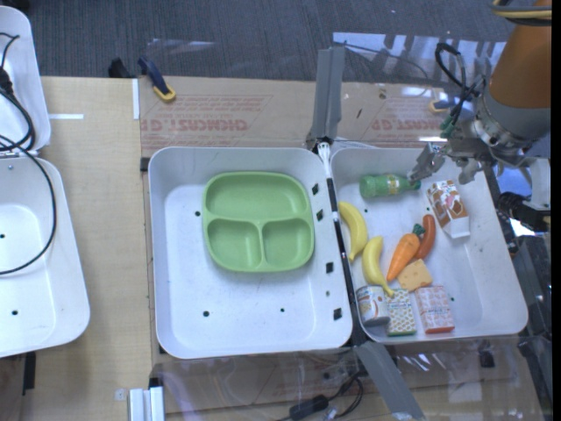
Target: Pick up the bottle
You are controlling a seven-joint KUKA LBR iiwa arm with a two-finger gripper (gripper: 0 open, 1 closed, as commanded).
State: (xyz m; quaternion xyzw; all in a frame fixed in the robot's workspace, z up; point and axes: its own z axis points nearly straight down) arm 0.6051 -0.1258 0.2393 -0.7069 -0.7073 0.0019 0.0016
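From above, the green bottle [387,184] lies on its side at the far end of the right bin [491,314], its cap end pointing right, close to the far wall. The gripper [431,163] sits just right of that cap end, low over the bin's far edge, with the grey and orange arm [526,68] rising behind it at the far right; whether the pincer is spread or pressed together cannot be told, since it is small and blurred against the wall. Nothing shows between it and the bottle.

Around the bottle the bin is crowded. Two bananas [361,246] lie near and slightly left of it, along the bin's left wall. A small white carton [448,209] lies to the right, just near the gripper. A carrot [404,253] and a red pepper-like piece [427,237] lie side by side in the middle, a yellow wedge [415,275] touching the carrot's near end. At the near end sit a can [371,305] and two small boxes [419,311].

The left bin [175,323] holds a green divided plate [259,220].
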